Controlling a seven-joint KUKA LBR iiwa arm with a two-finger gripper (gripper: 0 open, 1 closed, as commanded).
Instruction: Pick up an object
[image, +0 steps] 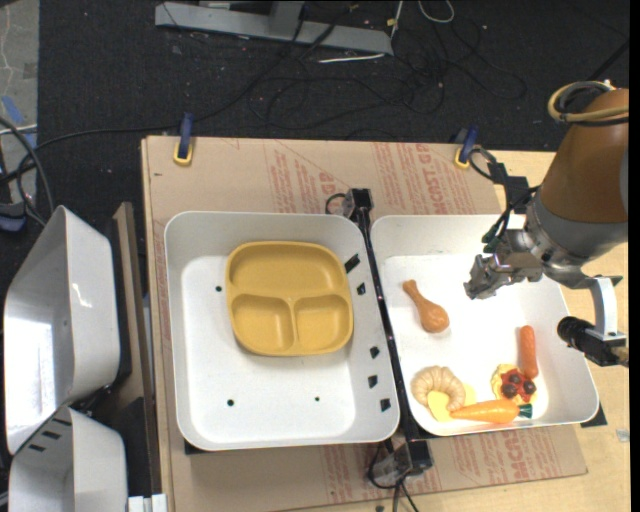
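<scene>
My grey arm with the orange band (590, 170): cut off by the right edge. My two-finger gripper (483, 283): dark and small; finger spacing too blurred to read. Small round yellow piece with dark red blobs (516, 384), near corner of the right white bin (480, 232): too small to identify; partly overlapped by the orange plastic carrot (487, 410). White tilted containers (55, 310): cut off by the left and bottom edges. Grey flat equipment on the floor (270, 25): cropped at the top.
</scene>
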